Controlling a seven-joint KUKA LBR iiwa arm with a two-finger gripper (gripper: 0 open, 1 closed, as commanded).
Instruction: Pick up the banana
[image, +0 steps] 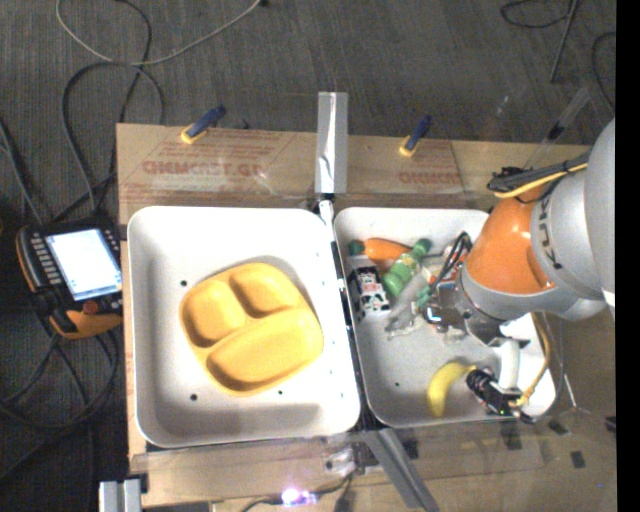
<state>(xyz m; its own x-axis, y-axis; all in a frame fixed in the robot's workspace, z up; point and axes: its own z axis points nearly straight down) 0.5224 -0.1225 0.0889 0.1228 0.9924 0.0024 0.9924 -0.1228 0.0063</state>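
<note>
1 banana lying near edge of right bin, just nearside of gripper, not touching; gripper open-or-closed, honestly can't tell. Yellow tray in left bin.

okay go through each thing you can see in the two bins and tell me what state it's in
Banana: lying flat near the front of the right bin, not gripped.
Yellow divided tray: right side up in the left bin, its compartments bare.
Carrot: lying at the right bin's back.
Green bottle: on its side beside the carrot.
Small box: lying by the divider wall.
Gripper: low in the right bin, behind the banana.
</note>
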